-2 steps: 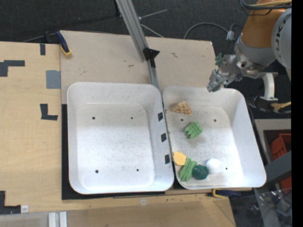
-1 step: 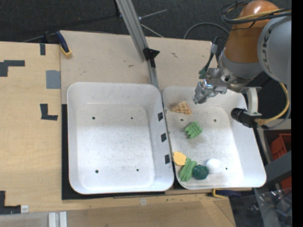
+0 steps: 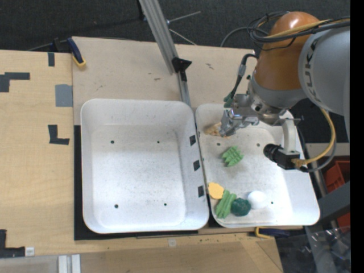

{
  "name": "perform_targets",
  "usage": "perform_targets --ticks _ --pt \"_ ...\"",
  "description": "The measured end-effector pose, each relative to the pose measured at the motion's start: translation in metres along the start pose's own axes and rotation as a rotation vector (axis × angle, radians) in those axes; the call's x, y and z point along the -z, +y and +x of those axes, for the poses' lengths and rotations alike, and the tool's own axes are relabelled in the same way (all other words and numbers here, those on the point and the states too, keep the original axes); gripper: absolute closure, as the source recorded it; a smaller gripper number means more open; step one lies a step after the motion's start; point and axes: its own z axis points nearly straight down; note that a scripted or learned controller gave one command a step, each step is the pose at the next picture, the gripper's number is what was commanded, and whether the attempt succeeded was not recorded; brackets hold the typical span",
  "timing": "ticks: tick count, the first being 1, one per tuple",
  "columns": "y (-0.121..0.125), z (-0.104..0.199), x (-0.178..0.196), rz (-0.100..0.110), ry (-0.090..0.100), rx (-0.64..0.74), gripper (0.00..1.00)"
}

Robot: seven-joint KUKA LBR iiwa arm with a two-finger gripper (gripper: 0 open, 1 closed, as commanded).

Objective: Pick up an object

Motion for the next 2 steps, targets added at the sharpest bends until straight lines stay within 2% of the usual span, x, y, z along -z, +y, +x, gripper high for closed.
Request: perform_targets --ticks 1,2 --pt "-0.024 0.044 -0.018 0.002 0.0 0.0 1.0" --pt "-0.049 0.1 -0.017 0.001 0.001 0.002 1.0"
